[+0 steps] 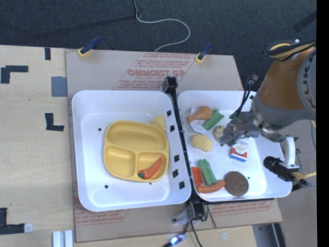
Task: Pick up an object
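**Camera view: gripper low over the right bin's toy food**

Camera view looks down at a slant on a light wooden table (31, 153) marked with dark blocky shapes along its left side. A sheet of brown cardboard (149, 71) with red printed lettering lies on the table, held at its far edge by two blue-and-yellow clamps (88, 46). Beyond the table the floor is dark carpet (61, 9), crossed by a thin white cable (164, 27).

Two shallow white bins sit side by side on the cardboard, touching along a black divider. The left bin (87, 189) holds a yellow compartment tray (134, 149) with a red chili pepper (150, 169) lying in its near right compartment.

The right bin (259, 189) holds a scatter of toy food: an orange drumstick (199, 114) and a green piece (213, 119) at the far side, a yellow corn-like piece (202, 142) near the middle, a red, white and blue carton (238, 152), and along the near edge green beans (206, 171), a sausage (209, 187) and a round brown patty (236, 183).

The grey arm with its orange band reaches in from the right. Its gripper (230, 134) hangs low over the right bin's middle, just beside the carton and close to a small pale object (219, 131). Whether its fingers are apart or closed cannot be told, and nothing is visibly held between them.
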You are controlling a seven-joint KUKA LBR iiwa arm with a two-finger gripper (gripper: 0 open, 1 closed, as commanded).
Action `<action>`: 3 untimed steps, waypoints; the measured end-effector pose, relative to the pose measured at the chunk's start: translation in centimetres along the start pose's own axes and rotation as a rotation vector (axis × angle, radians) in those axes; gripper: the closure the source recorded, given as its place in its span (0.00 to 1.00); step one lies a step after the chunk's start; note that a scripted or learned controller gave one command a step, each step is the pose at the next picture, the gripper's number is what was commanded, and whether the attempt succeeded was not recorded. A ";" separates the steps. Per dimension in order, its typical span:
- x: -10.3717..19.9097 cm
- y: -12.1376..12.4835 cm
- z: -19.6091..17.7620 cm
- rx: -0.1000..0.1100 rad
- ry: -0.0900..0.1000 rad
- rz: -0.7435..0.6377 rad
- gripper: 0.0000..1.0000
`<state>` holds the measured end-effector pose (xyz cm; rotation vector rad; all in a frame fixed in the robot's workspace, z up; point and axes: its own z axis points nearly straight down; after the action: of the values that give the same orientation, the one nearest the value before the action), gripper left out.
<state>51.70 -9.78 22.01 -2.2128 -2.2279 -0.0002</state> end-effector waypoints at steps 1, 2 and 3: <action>4.8 2.4 -1.3 -0.001 0.000 -0.001 1.00; 6.9 3.1 0.2 0.002 -0.001 0.004 1.00; 6.0 3.5 0.4 0.001 -0.003 0.007 1.00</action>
<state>55.19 -3.77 21.63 -2.2216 -2.2213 0.0039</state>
